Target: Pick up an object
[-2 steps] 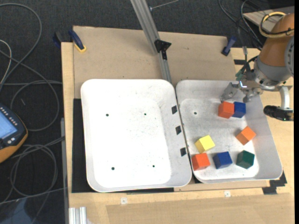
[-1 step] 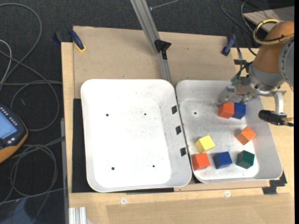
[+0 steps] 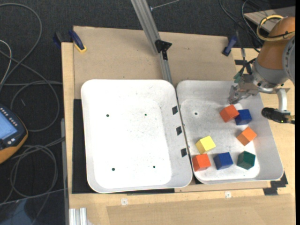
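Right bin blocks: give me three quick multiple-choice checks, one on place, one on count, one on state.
1. The yellow block lies:
A. in the right bin
B. in the left bin
C. on the bench

2. How many blocks are blue?
A. one
B. two
C. four

3. The pincer is:
A. above the left bin
B. carrying the green block
C. at the right bin's far side, by the red block

Answers: 1 A, it sits on that bin's floor. 2 B, one beside the red block, one near the front rim. 3 C, the green block lies far from it.

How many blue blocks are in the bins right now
2. One blue block touches the red-orange block near the claw; the other blue block sits in the front row of the right bin.
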Motion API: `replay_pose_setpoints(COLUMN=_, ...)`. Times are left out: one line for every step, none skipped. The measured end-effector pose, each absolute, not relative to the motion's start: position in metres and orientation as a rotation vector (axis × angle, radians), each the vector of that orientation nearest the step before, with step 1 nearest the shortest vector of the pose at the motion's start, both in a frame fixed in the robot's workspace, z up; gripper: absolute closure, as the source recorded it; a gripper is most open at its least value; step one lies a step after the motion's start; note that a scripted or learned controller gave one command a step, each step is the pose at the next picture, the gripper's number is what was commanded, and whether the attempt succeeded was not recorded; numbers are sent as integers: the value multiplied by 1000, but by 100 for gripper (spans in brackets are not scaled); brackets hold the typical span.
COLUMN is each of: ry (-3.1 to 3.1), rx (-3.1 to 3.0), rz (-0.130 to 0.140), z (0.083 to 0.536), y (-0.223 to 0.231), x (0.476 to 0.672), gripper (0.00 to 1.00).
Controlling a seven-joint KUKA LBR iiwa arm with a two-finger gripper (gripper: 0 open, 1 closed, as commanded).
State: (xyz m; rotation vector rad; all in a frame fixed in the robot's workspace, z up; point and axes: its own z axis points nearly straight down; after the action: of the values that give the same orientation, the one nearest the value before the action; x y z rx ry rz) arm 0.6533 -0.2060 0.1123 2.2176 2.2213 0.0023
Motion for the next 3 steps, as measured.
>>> replay_pose_setpoints(ry=2218, rx=2215, rz=6, z=162, y=-209, x=664, gripper=100)
replay_pose_setpoints(ry=2217, rx=2213, rz=8, z=227, y=-204, x=663, gripper=100)
replay_pose_setpoints(ry=2219, rx=2213, rz=6, z=274, y=-209, x=668, gripper=100)
